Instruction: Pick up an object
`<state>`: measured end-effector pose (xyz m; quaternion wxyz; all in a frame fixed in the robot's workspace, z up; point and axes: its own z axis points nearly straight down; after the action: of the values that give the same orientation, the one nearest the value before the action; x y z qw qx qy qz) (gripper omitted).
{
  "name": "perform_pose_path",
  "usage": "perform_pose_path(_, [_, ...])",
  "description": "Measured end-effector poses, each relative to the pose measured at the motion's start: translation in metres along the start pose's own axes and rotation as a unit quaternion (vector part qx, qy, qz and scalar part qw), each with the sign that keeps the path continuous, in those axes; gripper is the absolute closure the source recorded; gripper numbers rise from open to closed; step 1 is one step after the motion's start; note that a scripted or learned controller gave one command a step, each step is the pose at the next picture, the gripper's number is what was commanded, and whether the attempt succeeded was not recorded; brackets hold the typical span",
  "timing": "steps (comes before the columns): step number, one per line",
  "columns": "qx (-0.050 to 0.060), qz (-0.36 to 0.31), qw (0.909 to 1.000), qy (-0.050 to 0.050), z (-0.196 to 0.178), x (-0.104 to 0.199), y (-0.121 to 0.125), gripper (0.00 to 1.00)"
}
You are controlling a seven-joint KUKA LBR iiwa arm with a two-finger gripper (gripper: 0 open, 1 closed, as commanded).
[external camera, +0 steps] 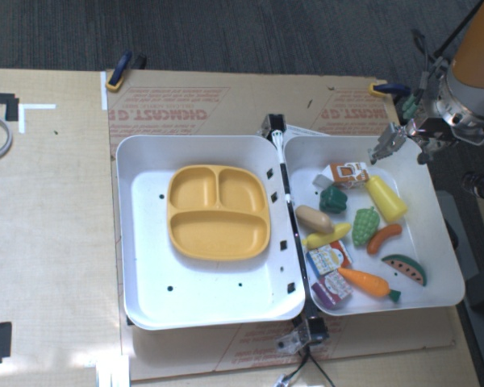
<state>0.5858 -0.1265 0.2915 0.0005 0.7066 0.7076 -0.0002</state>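
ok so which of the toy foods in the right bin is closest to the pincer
The small orange carton at the bin's top, just below-left of the pincer. The yellow bottle is next; the others lie farther down.

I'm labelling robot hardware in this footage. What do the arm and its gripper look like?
The arm enters at the upper right: a rounded orange band above a light grey wrist. Below it the gripper is a small assembly of dark and silvery metal, with thin dark cables running up beside it.
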Motion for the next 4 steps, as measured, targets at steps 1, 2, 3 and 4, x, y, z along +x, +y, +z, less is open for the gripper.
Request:
perform_pose_path(1, [0.000,-0.053,0.9986,0.000,0.146,-0.021,0.008,0.00])
perform_pose_path(2, [0.000,-0.167,0.9859,0.001,0.199,-0.022,-0.001,0.00])
perform_pose_path(3, [-0.001,-0.166,0.9862,0.000,0.189,-0.023,0.000,1.00])
perform_pose_path(4, [-0.001,-0.055,0.9985,0.000,0.031,-0.025,-0.003,1.00])
